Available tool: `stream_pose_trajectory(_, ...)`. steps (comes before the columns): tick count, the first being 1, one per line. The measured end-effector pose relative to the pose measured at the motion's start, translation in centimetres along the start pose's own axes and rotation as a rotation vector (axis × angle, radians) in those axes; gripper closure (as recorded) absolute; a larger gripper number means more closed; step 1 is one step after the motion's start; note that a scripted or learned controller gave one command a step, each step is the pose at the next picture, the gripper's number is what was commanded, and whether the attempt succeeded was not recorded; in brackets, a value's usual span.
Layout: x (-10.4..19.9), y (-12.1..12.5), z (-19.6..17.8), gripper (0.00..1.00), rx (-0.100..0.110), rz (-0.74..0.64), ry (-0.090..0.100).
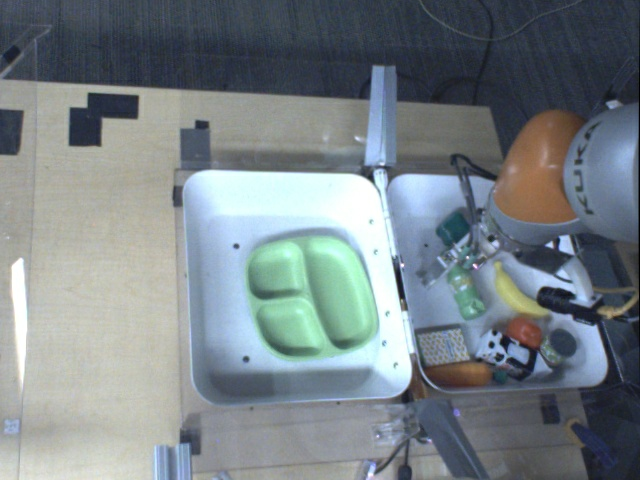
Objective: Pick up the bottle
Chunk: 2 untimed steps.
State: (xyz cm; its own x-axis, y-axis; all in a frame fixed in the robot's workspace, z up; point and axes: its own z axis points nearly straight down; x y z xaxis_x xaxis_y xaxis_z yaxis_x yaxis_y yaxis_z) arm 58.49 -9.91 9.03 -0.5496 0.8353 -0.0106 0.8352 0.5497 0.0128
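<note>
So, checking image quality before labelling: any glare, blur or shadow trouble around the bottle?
Camera view: soft overall; the bottle is pale and blurry, the gripper above it indistinct; the arm shades the right bin; glare streaks the bench at left.

bench (100, 268) wood, tan | on it: L white bin (215, 368) + R white bin (410, 203), touching

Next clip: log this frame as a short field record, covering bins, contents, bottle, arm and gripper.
left bin: holds a green tray with three compartments
right bin: cluttered
bottle: clear green, lying in the right bin, beside the banana
other items: orange object at the near edge, patterned pad, red object
arm: over the right bin, reaching in from the right
gripper: just above the bottle, grasp unclear
</note>
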Motion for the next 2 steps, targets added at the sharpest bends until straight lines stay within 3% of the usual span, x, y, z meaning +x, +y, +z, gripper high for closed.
stream_pose_trajectory(1, 0.0, 0.3, -1.2, 1.00, -0.005, -0.001, 0.001)
stream_pose_trajectory(2, 6.8, 4.4, -9.6, 1.00, 0.008, 0.230, 0.007)
